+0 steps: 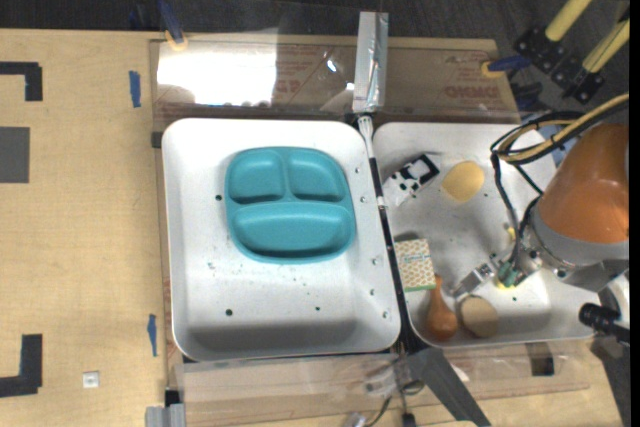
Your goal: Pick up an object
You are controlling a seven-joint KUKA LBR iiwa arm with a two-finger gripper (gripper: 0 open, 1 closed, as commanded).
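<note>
the jaws (478, 279) hang low over the right bin (530, 327); their state i cannot tell.

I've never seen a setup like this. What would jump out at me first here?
Probably the teal divided plate, lying alone in the left bin. Next, the arm's orange band looming over the right bin, its tool low among small things there: a yellowish ball, a patterned card and two brown lumps.

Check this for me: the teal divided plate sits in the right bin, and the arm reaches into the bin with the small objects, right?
Not quite. The camera view shows the teal divided plate in the left bin, not the right. The arm does reach into the right bin with the small objects.
</note>
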